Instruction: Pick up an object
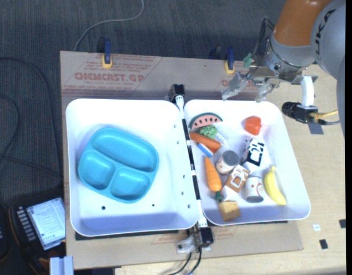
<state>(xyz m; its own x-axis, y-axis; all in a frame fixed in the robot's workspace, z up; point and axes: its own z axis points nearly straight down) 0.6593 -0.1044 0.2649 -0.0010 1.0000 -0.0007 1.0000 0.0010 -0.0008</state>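
looking over the right bin (290,153), nothing has been lifted yet: the toys all lie in it, a watermelon slice (205,120) at the far left corner, a red piece (253,124) near the far wall, a carrot (212,175) along the left wall, a banana (273,186) by the right wall, a small can (254,189) and a bread-like block (229,210) toward the near edge. the hand (249,90) hangs above the bin's far rim, its two fingers spread apart with nothing between them. so the pick itself is all left to do, i'd say. the pile is crowded in the middle; the red piece and the banana look to have the most free room around them. the left bin (84,110) holds a blue divided tray (117,163), well apart, and the bench (124,73) beyond is bare.
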